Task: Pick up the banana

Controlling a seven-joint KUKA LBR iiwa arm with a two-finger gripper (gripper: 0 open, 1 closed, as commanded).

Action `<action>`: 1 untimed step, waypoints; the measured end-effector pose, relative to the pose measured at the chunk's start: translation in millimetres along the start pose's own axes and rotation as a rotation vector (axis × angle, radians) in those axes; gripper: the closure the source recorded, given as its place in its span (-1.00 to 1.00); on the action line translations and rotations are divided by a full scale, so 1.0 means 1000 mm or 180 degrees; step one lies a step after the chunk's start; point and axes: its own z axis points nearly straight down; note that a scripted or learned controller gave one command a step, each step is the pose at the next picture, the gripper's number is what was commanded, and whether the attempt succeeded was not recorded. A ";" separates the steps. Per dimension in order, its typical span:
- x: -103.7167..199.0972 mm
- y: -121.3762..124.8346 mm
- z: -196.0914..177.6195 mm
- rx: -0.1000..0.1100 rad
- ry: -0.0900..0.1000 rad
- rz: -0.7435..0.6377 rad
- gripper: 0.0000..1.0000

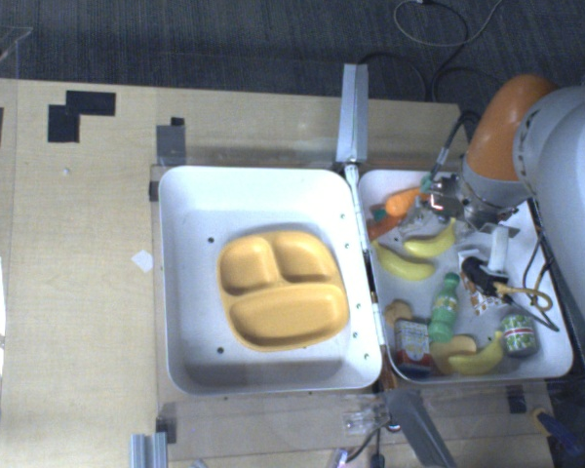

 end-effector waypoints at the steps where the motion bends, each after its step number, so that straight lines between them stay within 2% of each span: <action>1: 0.002 0.002 -0.010 -0.0010 0.0005 -0.0027 1.00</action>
